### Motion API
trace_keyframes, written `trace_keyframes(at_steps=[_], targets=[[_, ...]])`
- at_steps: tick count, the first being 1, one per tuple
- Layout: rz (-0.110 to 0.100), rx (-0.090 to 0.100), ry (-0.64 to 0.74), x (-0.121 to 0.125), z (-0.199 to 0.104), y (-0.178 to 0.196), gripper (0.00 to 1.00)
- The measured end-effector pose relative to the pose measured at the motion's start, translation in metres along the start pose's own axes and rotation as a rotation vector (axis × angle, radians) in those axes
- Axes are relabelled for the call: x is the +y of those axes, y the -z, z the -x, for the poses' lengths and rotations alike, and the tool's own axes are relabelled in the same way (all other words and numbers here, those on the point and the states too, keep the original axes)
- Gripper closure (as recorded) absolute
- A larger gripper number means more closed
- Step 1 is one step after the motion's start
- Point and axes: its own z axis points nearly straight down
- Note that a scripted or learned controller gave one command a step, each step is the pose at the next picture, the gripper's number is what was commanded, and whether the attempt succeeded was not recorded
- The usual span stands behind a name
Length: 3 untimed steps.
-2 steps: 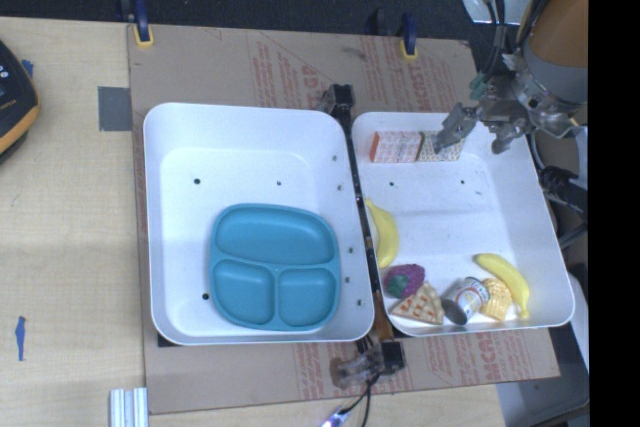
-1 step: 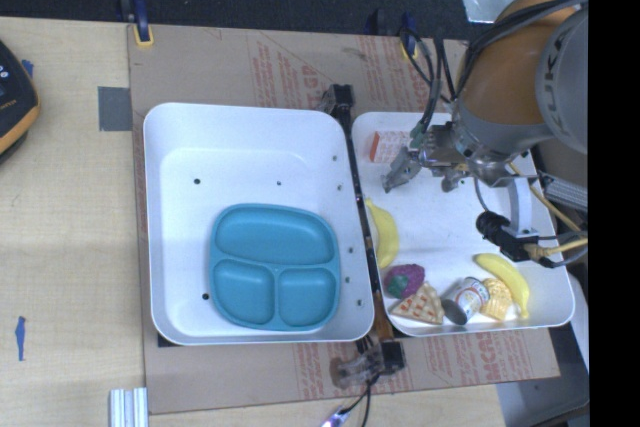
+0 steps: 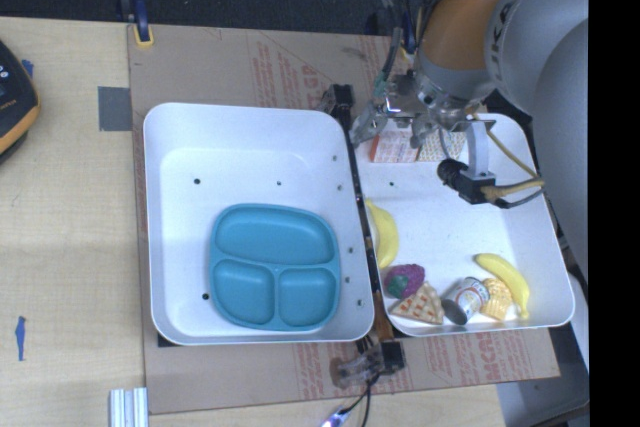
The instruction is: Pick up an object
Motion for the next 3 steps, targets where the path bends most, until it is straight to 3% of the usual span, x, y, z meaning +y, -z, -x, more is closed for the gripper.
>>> trace_keyframes(at_steps=[1,2,3], targets=[[-0.002,-0.001,0.004,0.000,0.001,0.011,1.00],[-0.002,-0.001,0.005,0.000,0.001,0.010,0.00],[0.001,-0.002,-0.003,0.014,0.073,0.018,0.00]])
